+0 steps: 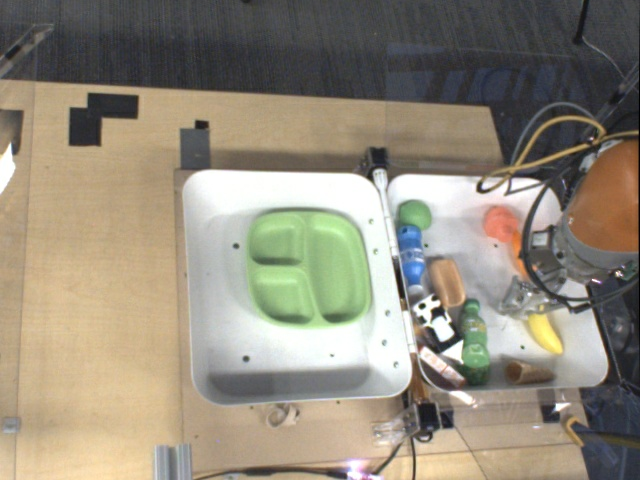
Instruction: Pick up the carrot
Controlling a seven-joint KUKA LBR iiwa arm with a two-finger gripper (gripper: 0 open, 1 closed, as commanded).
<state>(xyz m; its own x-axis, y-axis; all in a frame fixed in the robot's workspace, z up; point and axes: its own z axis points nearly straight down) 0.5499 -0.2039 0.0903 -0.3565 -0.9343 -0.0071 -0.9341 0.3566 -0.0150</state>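
Carrot — an orange tapered plastic piece point(503, 224) — lies in the right white bin point(450, 193), partly under the arm; the two-finger gripper point(522, 298) hovers beside a yellow banana point(545, 333), its opening impossible to judge.

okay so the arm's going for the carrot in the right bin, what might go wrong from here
1. The carrot lies partly under the arm and cables, against the bin wall, so the gripper may struggle to close around it.
2. The yellow banana sits right beside the gripper; a descent here might catch it instead.
3. The loose cables hang over the right bin and could snag.
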